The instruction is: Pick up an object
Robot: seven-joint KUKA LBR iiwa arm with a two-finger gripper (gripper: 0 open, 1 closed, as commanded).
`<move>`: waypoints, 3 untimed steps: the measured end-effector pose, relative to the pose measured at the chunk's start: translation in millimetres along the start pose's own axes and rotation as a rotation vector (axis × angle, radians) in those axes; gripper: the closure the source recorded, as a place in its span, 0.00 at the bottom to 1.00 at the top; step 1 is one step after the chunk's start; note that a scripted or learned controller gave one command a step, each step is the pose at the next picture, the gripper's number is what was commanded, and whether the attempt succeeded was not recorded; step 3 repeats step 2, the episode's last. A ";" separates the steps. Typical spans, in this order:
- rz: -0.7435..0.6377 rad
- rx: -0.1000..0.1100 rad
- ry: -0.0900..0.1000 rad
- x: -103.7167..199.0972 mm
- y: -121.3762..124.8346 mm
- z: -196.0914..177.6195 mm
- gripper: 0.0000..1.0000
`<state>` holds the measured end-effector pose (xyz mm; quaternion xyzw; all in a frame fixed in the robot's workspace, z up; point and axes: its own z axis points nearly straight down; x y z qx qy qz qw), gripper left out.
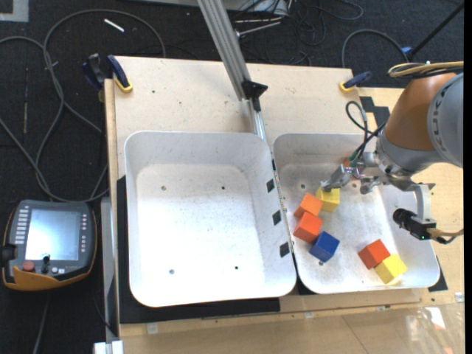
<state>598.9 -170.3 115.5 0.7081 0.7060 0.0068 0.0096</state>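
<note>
Far left, on the dark floor among cables: a grey pendant [48,240] with a pale screen. Next, at the bench's [192,94] back left corner, a blue and yellow clamp [118,72]. Then the left bin [133,198], white, speckled, shallow. Slanting down from the top edge to the seam between the bins: a metal rail [225,43]. Right of the seam, the right bin [435,275], holding six cubes. Nearest the seam, an orange cube [310,205] touching a red cube [307,227] just below it, and lower again a blue cube [324,246], just beside the red one. Just right of the orange one and touching it, an upper yellow cube [329,198]. Directly above and to the right of that, low over the bin floor, the gripper [346,181]; claw apart or together, cannot tell; nothing seen clamped in it. Further right, near the bin's front corner, a second red cube [374,253] with a lower yellow cube [390,268] touching it, both well apart from the gripper. Right again, the arm [424,124], orange band above grey wrist, reaching in over the bin's right side. Behind it, at the bench's back edge, a second clamp [354,82].
</note>
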 end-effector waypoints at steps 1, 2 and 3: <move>-0.006 0.002 -0.003 7.6 29.0 12.4 0.00; -0.008 0.025 0.006 50.1 1.8 20.0 0.00; -0.008 0.025 0.006 50.1 1.8 20.0 0.00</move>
